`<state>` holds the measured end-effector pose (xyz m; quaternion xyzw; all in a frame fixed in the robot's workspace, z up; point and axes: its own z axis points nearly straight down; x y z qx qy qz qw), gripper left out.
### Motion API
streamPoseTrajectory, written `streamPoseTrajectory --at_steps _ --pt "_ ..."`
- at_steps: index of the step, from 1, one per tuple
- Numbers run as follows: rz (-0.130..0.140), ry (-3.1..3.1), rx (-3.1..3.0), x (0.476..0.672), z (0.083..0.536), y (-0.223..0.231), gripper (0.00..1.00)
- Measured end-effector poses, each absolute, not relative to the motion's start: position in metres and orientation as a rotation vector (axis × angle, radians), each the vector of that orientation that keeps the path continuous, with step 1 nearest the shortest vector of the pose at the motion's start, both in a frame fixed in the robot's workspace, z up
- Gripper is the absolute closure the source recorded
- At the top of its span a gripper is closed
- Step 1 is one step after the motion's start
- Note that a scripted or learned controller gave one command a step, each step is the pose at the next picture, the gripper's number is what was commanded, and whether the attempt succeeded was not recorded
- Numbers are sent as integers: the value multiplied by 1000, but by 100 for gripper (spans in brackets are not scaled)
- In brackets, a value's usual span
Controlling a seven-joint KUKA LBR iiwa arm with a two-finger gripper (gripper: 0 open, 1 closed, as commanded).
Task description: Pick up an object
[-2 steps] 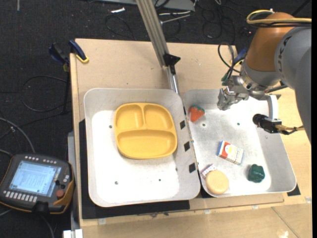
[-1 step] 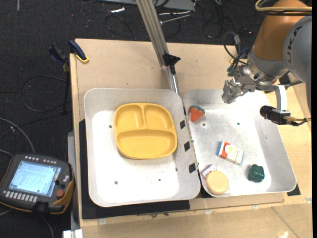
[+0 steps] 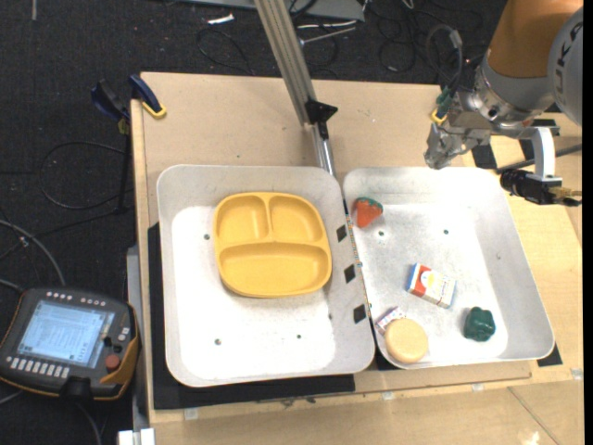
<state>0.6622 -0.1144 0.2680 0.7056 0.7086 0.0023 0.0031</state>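
**benchwatcher:** Going left to right, what's in the shot? And can any labels be read?

**binpicker:** Far left, on the dark floor, there's a teach pendant [image 3: 65, 343] with its screen lit, but the text is too small to read. Next comes the left bin [image 3: 185, 202], holding 1 yellow divided plate [image 3: 272, 244] with 3 compartments, flat and roughly in the middle. A metal pole [image 3: 289, 44] slants down from the top and ends near the seam between the 2 bins.

**benchwatcher:** And the right bin?

**binpicker:** The right bin [image 3: 491, 211] has 4 things, well spread out. A red strawberry-looking toy [image 3: 369, 211] with a green top sits close to the left wall. A round tan piece [image 3: 406, 340], maybe a cookie or bun, is at the near left corner, touching a small pink-edged card. A small white and orange box [image 3: 432, 285] lies near the middle; it has printing, but I can't make out a brand. A dark green lump [image 3: 479, 324] is near the front right.

**benchwatcher:** Gripper?

**binpicker:** The gripper [image 3: 443, 152] hangs over the back edge of the right bin, well apart from every item, nothing in it. Honestly I cannot tell how wide the jaws are; it's just a dark blur there.
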Motion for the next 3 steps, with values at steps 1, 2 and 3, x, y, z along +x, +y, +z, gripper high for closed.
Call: streamPoseTrajectory --at_steps 1,2,3 --pt "1 2231 2214 657 254 -61 100" --pt "-1 2233 2214 646 247 1 100" --pt "0 2234 2214 624 242 61 100"
